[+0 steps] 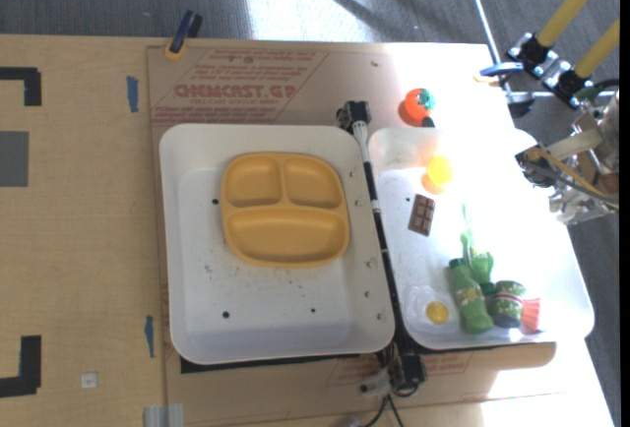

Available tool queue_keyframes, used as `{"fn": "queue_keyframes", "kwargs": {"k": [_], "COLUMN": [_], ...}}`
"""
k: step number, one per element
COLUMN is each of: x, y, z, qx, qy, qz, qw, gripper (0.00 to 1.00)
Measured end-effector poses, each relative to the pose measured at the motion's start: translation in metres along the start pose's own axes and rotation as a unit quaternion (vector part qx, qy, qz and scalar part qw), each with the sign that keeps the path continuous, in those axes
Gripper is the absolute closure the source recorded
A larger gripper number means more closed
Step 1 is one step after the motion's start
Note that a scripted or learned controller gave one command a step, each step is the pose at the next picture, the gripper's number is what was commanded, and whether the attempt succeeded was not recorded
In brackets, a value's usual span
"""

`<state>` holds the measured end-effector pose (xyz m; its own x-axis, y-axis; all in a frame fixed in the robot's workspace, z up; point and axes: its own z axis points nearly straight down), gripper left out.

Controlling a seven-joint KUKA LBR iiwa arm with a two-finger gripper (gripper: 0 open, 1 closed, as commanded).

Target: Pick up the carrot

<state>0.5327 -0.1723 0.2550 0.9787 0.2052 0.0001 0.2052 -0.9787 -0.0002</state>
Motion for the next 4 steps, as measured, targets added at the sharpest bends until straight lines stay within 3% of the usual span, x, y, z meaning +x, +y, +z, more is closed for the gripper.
{"fn": "queue_keyframes", "kwargs": {"k": [1,2,4], "x": [-0.037,-0.057,-0.056], "y": [0.005,0.012,0.007], "z": [0.015,0.002,0.001], "qx": [0.001,0.002,0.002], "qy": [-0.002,-0.001,-0.001], "qz": [0.004,0.004,-0.004], "qw": [1.0000,1.0000,1.0000], "gripper": [1.00,1.00,1.00]}}
